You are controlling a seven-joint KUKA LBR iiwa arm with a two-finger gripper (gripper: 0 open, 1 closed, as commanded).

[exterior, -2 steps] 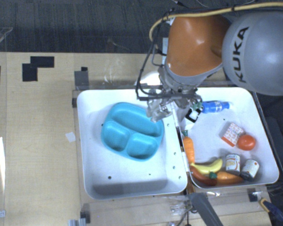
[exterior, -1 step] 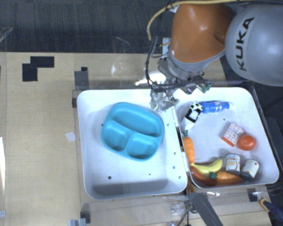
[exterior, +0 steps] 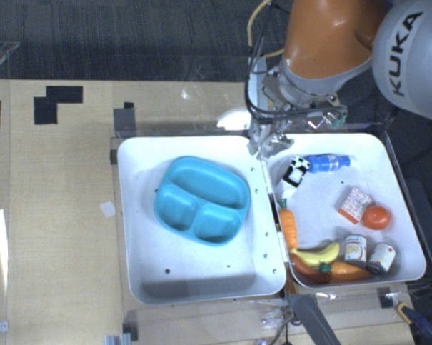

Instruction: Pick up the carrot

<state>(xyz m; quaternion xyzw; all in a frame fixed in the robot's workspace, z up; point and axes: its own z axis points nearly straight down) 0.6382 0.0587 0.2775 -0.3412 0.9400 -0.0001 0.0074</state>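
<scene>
Camera view — carrot: orange, tapered, lying lengthwise hard against the left wall of the right bin, below the gripper and a touch to its right. Its lower end meets the banana, which lies across it. Judged a light, stiff toy-type piece with a smooth and probably slippery skin; not fragile. Best hold looks to be across the thick middle of the body, fingers closing along the bin's length, since the wall leaves little room on the left side.

Camera view — gripper: at the top edge of the two bins, over the divide between them, well above the carrot in the picture. Nothing shows between its tips, and it touches none of the objects as far as can be seen. Whether it is spread or closed cannot be told — the wrist housing and cabling crowd it.

Camera view — neighbours: blue bottle just right of the gripper; blue tray down to its left in the left bin.
</scene>
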